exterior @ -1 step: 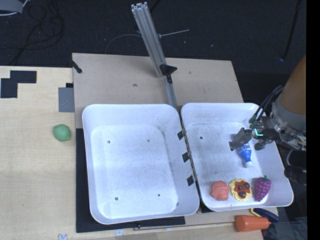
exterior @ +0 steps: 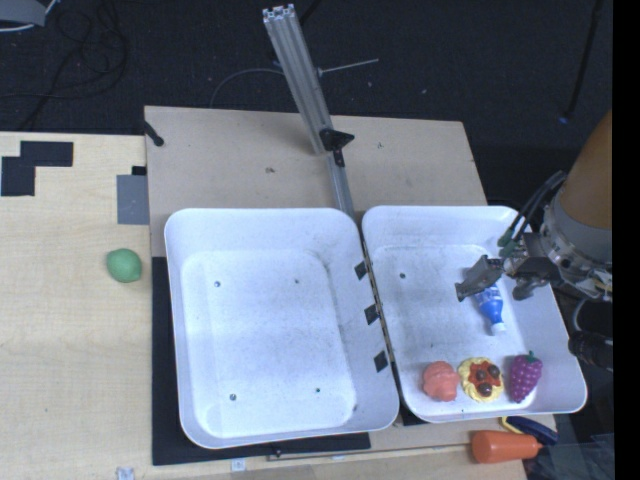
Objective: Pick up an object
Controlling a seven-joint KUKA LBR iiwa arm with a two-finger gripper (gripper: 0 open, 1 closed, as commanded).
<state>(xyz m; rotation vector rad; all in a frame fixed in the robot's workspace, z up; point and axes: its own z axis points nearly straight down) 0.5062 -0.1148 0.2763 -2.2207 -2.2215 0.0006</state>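
Worktop: pale wood-grain worktop (exterior: 60, 298) with a tan board at its rear and a black mat under the two containers.
Left bin: shallow white plastic bin (exterior: 262, 230), rounded corners, standing left of its twin and touching it along the middle edge, where black clips sit.
Right bin: shallow white plastic bin (exterior: 430, 223), holding all four small items listed below.
Arm: grey robot arm with an orange band (exterior: 590, 193), reaching in from the right over the right bin's far right rim.
Mast: ribbed grey metal bar (exterior: 300, 73), slanting from the rear down to the join between the bins.
Gripper: dark two-finger gripper (exterior: 490, 278), low over the right bin; the jaws stand spread apart, with the blue-and-white item lying just below them, not seen between them.
Orange piece: orange carrot-shaped toy (exterior: 503, 446), on the worktop just in front of the right bin.
Purple piece: purple toy grape bunch (exterior: 524, 376), front right corner of the right bin.
Yellow piece: round yellow toy with red and dark spots (exterior: 482, 378), between the grapes and the pink lump, near both.
Pink piece: pinkish-red rounded lump (exterior: 439, 380), front of the right bin.
Blue piece: small blue-and-white bottle-shaped object (exterior: 492, 311), lying in the right bin's right half.
Green piece: green ball (exterior: 124, 265), on the worktop well left of the left bin.
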